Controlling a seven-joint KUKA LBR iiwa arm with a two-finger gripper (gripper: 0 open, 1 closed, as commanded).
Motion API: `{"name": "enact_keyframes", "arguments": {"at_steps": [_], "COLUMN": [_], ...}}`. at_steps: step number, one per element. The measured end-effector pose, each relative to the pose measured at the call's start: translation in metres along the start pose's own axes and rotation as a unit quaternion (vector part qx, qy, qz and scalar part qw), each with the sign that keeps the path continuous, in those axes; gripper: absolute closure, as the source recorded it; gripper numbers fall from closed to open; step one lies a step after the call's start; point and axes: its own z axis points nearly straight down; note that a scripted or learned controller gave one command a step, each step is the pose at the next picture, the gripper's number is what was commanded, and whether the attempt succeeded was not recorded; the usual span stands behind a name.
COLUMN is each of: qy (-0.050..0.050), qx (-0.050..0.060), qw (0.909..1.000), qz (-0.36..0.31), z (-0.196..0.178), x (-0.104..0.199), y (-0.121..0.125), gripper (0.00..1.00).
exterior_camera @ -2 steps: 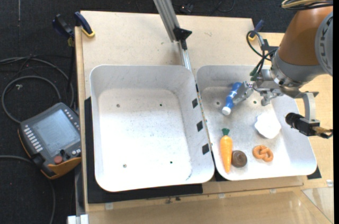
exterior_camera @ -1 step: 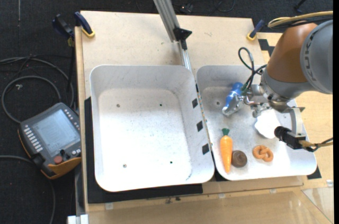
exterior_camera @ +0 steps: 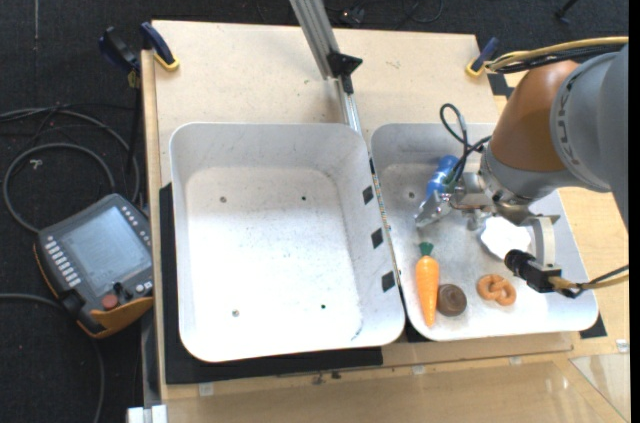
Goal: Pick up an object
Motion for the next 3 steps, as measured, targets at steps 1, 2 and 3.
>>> {"name": "enact_keyframes", "arguments": {"at_steps": [1, 2, 3], "qy": [0.000, -0.001, -0.001], "qx": [-0.001, -0.003, -0.004], "qw": [1.0000, 1.0000, 1.0000], "qz": [0.000, -0.002, -0.001], "z": [-0.012, -0.060, -0.112], "x": [0.000, 0.001, -0.003], "y": [0.001, 0.011, 0.002], "gripper": [1.00, 1.00, 1.00]}}
